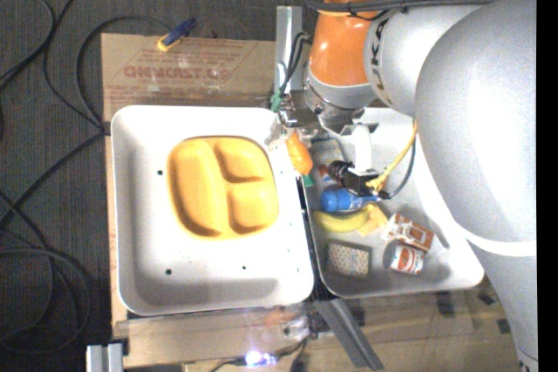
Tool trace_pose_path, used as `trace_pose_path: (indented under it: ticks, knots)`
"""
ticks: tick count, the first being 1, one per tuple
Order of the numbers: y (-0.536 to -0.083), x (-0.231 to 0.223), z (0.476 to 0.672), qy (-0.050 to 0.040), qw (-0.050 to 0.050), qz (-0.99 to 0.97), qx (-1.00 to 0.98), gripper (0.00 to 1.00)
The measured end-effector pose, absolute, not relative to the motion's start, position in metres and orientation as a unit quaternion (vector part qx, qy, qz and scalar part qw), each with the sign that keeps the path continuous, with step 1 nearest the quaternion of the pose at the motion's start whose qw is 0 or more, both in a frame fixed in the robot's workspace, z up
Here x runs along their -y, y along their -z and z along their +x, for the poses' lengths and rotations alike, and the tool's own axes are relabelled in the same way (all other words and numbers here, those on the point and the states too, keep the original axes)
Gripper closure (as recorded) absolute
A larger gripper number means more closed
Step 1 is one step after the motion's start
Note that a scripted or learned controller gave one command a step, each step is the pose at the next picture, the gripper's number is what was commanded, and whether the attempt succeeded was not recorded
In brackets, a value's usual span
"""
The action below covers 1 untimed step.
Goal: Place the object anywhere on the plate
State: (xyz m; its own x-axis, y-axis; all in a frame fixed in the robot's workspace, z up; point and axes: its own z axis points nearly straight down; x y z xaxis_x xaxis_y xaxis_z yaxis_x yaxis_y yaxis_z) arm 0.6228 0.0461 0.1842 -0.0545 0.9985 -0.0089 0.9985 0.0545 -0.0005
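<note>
The gripper (292, 133) pinches the top of an orange carrot-like object (300, 156). The object hangs over the border between the two bins, its long axis nearly vertical, the free end pointing down-right. The yellow divided plate (224, 186) lies in the left bin (139, 274), just beside it.

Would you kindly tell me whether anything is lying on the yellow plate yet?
No, the yellow plate in the left bin shows only its own bare compartments.
</note>
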Motion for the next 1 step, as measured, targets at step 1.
trace_pose_path:
  ticks: [1]
  knots:
    - [-0.183, -0.0492, 0.6222, 0.0024, 0.001, 0.687, -0.727, 0.0]
